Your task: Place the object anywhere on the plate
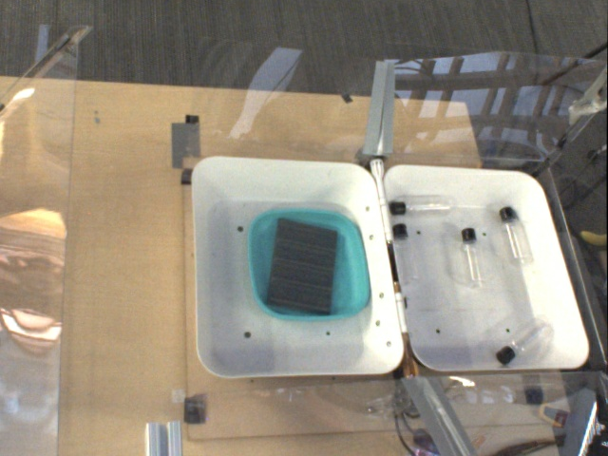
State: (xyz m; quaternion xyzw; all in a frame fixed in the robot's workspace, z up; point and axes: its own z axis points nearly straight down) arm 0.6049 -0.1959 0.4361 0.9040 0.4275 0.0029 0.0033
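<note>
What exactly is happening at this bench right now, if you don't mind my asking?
Nothing is being handled at this moment. A dark ribbed block already lies on the teal plate in the left bin, so the placing looks done. The right bin holds several clear vials with black caps, lying loose and apart.

The scene is evenly and fairly brightly lit from overhead; the two white bins read close to blown-out, with soft grey shading along their inner walls; the wooden surface carries a warm orange-white glare patch at its left edge; pale streaks of reflection slant across the upper middle, as on a clear pane; focus is slightly soft throughout, and the clear vials are hard to make out against the white.
</note>
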